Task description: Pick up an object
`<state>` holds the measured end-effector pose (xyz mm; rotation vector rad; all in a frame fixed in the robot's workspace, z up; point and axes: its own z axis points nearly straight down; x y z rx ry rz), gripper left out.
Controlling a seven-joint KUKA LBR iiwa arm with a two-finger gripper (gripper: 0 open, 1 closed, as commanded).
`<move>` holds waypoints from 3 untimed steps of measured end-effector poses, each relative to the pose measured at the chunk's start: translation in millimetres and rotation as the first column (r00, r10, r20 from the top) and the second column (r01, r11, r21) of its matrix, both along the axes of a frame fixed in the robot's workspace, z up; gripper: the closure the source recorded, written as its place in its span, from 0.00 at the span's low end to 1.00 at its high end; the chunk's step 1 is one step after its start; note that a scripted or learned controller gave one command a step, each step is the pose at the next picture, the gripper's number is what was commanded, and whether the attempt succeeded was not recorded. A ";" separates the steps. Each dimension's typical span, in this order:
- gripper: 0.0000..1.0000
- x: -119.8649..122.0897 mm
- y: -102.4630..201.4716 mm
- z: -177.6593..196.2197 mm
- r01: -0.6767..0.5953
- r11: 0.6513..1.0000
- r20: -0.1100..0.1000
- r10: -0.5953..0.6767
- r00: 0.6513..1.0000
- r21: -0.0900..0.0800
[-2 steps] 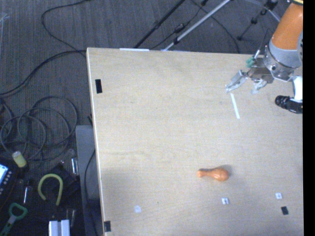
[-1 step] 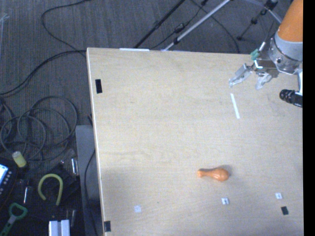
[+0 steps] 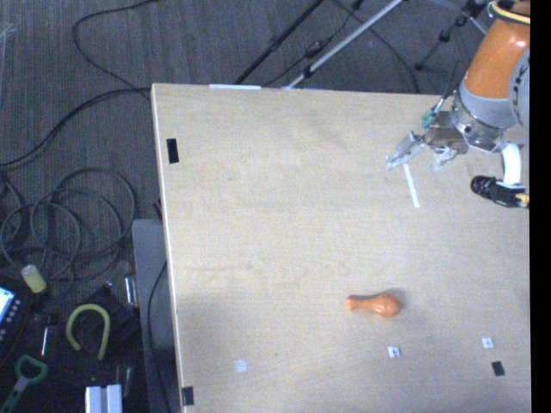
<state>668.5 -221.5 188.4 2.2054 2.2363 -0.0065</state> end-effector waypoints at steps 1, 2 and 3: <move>0.00 0.2 -0.5 -94.5 -0.185 0.983 0.001 0.185 0.983 0.002; 0.00 -0.5 34.8 -105.3 -0.329 0.944 0.001 0.329 0.944 0.003; 1.00 0.1 35.8 -95.8 -0.329 0.944 0.003 0.329 0.944 0.004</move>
